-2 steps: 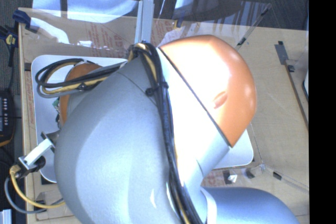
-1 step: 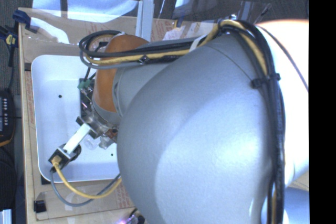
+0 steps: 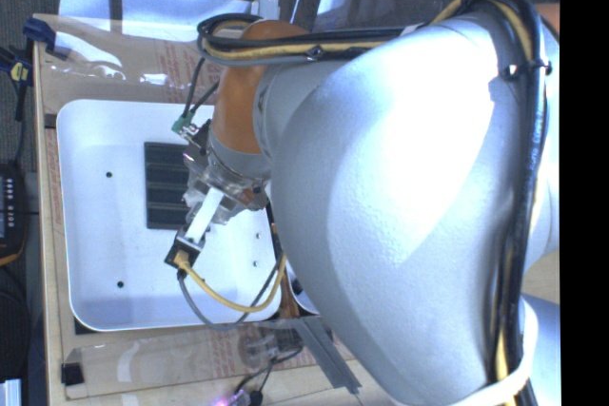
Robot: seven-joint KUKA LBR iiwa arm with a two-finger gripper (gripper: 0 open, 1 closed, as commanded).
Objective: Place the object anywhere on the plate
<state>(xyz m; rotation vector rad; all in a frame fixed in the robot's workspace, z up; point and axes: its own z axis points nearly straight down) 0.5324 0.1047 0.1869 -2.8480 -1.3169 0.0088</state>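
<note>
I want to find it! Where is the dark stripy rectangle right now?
In the camera view, the dark stripy rectangle lies near the middle of the white bin on the left, its right edge hidden under the robot arm.

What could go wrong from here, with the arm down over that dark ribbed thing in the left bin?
1. The dark ribbed slab lies flat on the floor of the left bin, so the gripper might slide off it and rise without it.
2. The arm hides the slab's right edge, so a bad grip could pass unseen.
</note>
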